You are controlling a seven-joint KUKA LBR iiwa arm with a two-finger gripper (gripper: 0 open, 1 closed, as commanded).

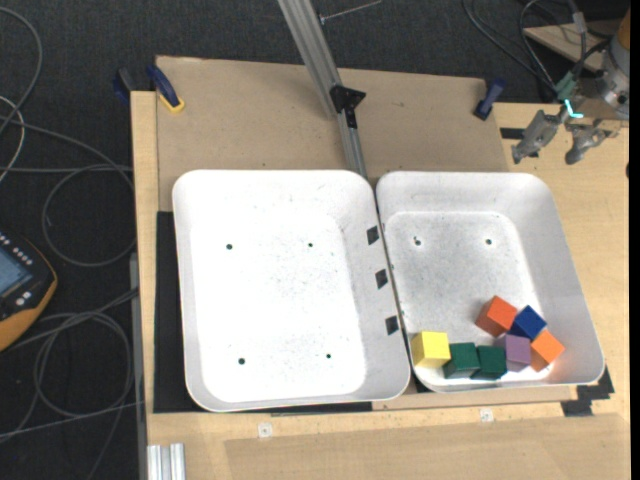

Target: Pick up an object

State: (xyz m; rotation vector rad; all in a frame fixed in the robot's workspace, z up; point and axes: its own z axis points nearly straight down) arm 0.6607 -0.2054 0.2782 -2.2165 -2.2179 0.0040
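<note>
Several small blocks cluster in the near right corner of the right bin (440, 198): a yellow block (432, 347), two green blocks (463, 358) (491, 361), a purple block (518, 349), a blue block (529, 322) and two orange blocks (496, 315) (547, 347). My gripper (556, 144) hangs at the far right, above the bench behind the right bin's far right corner. Its two fingers are spread apart with nothing between them. It stands well away from the blocks.
The left bin (200, 208) lies beside the right one. A slanted metal pole (320, 58) runs from the top down to the gap between the bins. Blue clamps (165, 88) (488, 98) sit on the bench's far edge. Cables lie on the floor at the left.
</note>
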